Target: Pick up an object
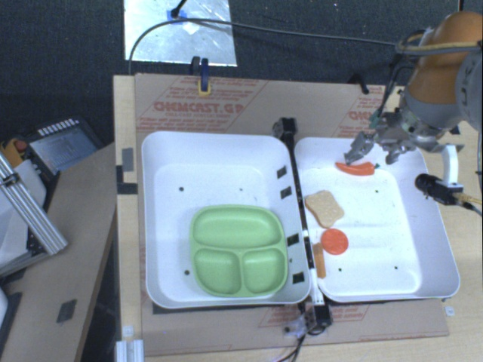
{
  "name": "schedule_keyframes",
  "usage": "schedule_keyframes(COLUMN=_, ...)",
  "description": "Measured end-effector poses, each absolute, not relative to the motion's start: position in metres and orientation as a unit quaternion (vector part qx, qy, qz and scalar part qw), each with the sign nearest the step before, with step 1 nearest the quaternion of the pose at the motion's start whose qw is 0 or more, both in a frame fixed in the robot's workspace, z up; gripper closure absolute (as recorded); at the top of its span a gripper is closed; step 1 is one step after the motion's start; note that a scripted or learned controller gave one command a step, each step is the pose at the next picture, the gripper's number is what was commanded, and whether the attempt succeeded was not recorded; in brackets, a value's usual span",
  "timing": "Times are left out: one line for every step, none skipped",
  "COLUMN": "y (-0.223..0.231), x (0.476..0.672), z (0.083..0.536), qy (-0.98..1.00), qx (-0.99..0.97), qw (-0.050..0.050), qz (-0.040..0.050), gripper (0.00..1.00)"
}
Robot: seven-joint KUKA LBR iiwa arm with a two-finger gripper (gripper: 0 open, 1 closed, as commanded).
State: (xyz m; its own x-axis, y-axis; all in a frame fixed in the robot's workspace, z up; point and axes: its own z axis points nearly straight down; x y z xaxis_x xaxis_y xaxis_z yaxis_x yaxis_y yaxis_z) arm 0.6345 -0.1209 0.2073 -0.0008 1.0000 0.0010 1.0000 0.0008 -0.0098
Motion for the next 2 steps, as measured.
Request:
schedule_keyframes(y=-0.121, x=0.637, z=0.214, qy=-0.708, qx=-0.706, qw=-0.001, qz=-0.0004, gripper=0.00)
schedule_keyframes(y=-0.120, x=0.636, z=0.151, qy=-0.708, qx=-0.707, qw=0.001, qz=0.0012, gripper=0.00)
